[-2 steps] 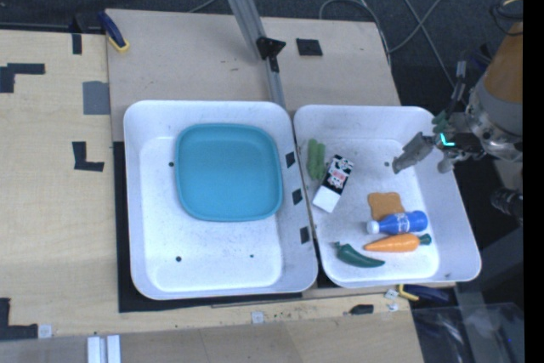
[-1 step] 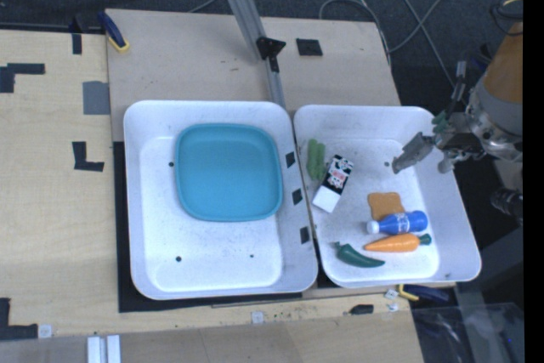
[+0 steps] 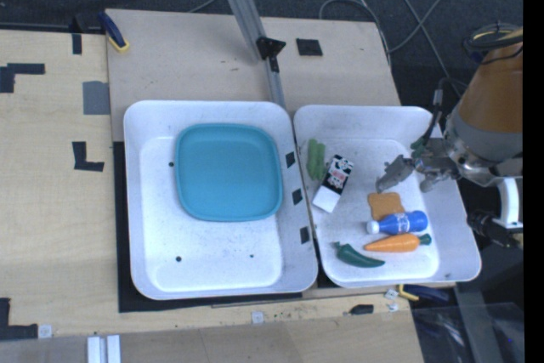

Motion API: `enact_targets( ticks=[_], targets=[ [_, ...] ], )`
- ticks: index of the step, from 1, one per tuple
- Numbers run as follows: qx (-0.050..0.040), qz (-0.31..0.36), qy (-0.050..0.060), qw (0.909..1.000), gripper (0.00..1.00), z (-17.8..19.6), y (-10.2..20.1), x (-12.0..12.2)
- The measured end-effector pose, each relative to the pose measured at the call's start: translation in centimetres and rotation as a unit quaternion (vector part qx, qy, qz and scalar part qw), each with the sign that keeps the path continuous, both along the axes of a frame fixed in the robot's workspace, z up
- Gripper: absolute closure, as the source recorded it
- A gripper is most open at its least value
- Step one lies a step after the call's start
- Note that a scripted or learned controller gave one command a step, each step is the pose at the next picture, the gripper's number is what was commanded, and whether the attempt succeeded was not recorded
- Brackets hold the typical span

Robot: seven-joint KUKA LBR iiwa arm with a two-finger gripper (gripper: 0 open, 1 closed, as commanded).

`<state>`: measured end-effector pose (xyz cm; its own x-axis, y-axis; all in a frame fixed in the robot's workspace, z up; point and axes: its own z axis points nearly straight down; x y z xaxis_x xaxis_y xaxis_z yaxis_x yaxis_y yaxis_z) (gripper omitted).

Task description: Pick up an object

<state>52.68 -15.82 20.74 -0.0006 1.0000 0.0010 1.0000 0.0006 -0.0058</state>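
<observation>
Objects lie below my gripper [image 3: 406, 174] in the right bin [image 3: 357, 119]: orange sponge [image 3: 385, 204] nearest, blue bottle [image 3: 399, 224], carrot [image 3: 393, 244]; I see its fingers spread, holding nothing.

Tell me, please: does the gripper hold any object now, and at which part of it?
Nothing is held. The gripper hangs over the right bin, above the orange sponge, with nothing between its fingers.

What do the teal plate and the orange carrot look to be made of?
Teal plate: probably hard plastic, with an even colour and a smooth matte face. Carrot: likely moulded plastic toy food, uniform orange with a slight sheen; rubber cannot be ruled out.
</observation>
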Motion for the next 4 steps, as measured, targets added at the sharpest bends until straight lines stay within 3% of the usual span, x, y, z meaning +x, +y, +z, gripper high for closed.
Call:
enact_targets(
  ticks=[2,3,4],
  targets=[
    [-0.0004,0.000,-0.002,1.0000,0.00,-11.7,0.2,-1.7],
    [-0.0010,0.000,-0.003,1.0000,1.00,-10.5,0.1,-1.6],
    [-0.0008,0.000,-0.004,1.0000,1.00,-5.3,0.6,-2.4]
  ],
)
